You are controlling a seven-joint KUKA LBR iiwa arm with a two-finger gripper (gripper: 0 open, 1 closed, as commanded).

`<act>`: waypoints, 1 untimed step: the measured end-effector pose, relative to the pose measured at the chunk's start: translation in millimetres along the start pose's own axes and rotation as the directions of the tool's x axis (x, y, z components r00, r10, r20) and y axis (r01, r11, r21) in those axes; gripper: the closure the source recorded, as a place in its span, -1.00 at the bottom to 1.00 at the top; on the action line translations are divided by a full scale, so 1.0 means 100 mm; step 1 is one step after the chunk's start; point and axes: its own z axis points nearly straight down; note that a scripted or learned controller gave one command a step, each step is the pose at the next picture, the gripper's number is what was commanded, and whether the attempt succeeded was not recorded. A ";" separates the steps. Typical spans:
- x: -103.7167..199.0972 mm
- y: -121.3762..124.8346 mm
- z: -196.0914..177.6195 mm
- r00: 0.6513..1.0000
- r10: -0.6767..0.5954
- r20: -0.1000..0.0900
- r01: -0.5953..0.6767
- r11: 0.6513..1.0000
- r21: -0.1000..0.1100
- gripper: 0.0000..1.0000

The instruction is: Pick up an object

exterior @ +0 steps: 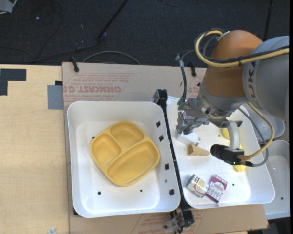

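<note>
The jaws hang low in the right bin; I cannot tell if they are wide or narrow. At about 5 o'clock, just beside them, lies a tan wedge. Two small packets lie farther off at 5 o'clock. Nothing looks picked up yet.

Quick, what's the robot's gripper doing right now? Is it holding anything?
Gripper: low in the right bin, above the tan wedge; whether it is open, closed, or holding anything cannot be told.
</note>
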 end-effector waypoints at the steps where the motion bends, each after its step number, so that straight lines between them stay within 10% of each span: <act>1: 0.58 -0.16 -0.04 1.000 -0.002 -0.001 0.002 1.000 0.001 1.00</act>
